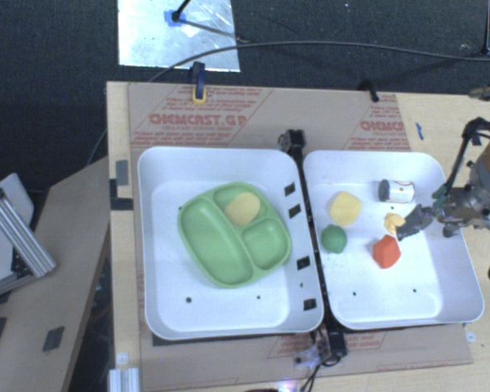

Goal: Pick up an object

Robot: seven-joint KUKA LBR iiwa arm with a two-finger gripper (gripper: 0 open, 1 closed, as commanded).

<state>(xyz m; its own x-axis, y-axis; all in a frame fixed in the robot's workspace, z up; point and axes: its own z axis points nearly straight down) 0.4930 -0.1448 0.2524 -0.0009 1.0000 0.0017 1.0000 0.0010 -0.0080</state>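
Two white bins sit side by side; the right bin (453,296) carries a yellow lump (345,207) and a green ball (334,238) near its left edge, a small white-and-grey can (397,191) toward its far edge, and an orange-red piece (386,252) near the centre. Just above that piece the gripper (407,226) partly covers a small yellow object (393,220); whether its jaws are spread or pinching is unclear. Left bin (159,300) holds a green divided plate (220,247) with a pale yellow item (243,208) in its far compartment.

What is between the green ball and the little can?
In the camera view, a yellow block sits between the green ball and the little can, all in the right bin.
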